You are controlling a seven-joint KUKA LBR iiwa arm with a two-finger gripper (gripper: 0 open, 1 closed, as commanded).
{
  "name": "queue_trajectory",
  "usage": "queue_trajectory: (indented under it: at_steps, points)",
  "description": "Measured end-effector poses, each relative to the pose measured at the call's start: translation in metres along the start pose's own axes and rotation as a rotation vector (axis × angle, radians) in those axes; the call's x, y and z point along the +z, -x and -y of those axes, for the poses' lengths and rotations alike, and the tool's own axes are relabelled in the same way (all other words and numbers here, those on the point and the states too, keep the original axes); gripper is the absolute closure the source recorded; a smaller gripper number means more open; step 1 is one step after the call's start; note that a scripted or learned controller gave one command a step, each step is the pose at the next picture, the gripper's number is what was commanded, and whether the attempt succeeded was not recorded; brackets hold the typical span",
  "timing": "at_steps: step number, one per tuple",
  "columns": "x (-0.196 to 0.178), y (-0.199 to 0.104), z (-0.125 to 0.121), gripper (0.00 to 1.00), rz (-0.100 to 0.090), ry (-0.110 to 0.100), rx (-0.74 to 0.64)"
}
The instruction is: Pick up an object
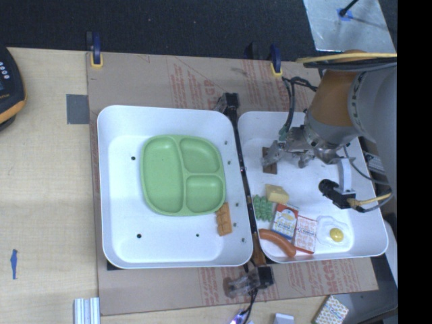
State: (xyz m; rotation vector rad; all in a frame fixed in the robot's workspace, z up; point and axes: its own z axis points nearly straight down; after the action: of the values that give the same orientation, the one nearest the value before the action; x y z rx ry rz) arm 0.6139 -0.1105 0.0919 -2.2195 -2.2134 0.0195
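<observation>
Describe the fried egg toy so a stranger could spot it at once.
Look in the right bin, at its near right corner. The fried egg lies there, right of the small printed cartons. It alone is white with a round yellow yolk.

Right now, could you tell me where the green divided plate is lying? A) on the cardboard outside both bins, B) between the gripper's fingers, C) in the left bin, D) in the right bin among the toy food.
C: the green divided plate lies flat in the left bin, with the gripper over the right bin.
</observation>
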Motion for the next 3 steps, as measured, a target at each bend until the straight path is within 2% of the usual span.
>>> queue_trajectory:
  at_steps: [1,2,3]
  points:
    - [-0.017,-0.004,-0.004,1.00,-0.001,0.010,-0.008]
    - [-0.017,-0.004,-0.004,0.00,-0.001,0.009,-0.008]
    - [-0.028,-0.003,-0.004,1.00,0.000,0.009,-0.008]
